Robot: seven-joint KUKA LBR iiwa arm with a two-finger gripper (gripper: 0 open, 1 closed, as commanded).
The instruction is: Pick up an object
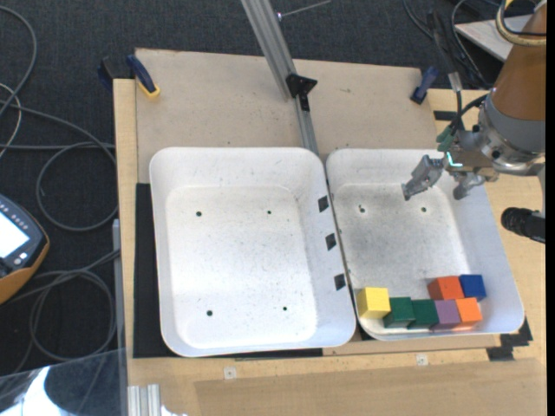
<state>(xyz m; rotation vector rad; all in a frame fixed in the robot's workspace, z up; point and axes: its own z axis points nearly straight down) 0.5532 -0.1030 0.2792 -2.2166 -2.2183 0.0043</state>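
Overhead slant view of bench w/ two shallow white bins side by side. Left bin (173, 180) holds no blocks; right bin (486, 232) carries a cluster of coloured blocks packed along its near edge: yellow block (375, 301) at the left end, then two green blocks (413, 311), a purple block (447, 313), two orange blocks, one (448, 288) behind and one (468, 310) in front, and a blue block (473, 285). Most touch their neighbours. The arm enters from the right; its gripper (440, 178) hangs over the far part of the right bin, well apart from the cluster, fingers spread w/ nothing between them, i.e. released and empty. Step in hand, as judged: approach, pre-grasp; no object lifted yet. Next move calls for travel toward the near edge, then descent over one block. The yellow block, at the end of the row w/ a free side, looks the easiest candidate; the packed neighbours leave little room for a finger, and the bin wall just beside them may obstruct.
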